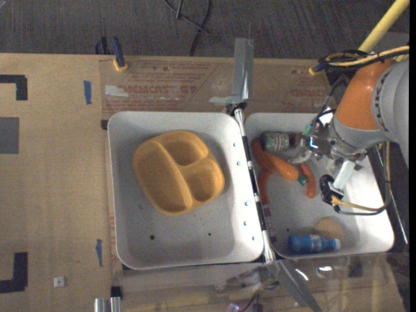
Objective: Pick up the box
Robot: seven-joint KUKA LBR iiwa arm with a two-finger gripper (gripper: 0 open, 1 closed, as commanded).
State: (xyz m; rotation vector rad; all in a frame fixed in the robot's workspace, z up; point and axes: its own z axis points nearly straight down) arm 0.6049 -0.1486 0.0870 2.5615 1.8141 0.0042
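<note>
My gripper (pixel 304 151) hangs low over the upper middle of the right bin (pixel 370 200), at the end of the grey arm with its orange band (pixel 363 103). It sits just right of a small green and red labelled can (pixel 278 140) lying on its side, and right above the thick end of an orange carrot (pixel 282 166). The arm's wrist hides what lies directly beneath it. I can make out nothing box-shaped among the items that show in this bin.
A second, shorter orange piece (pixel 311 181) lies beside the carrot, and a thin red strip (pixel 262 184) runs along the bin's left wall. A blue bottle (pixel 313 243) and a tan round lump (pixel 329 227) lie at the front. The left bin (pixel 130 239) holds a yellow divided plate (pixel 177 171).
</note>
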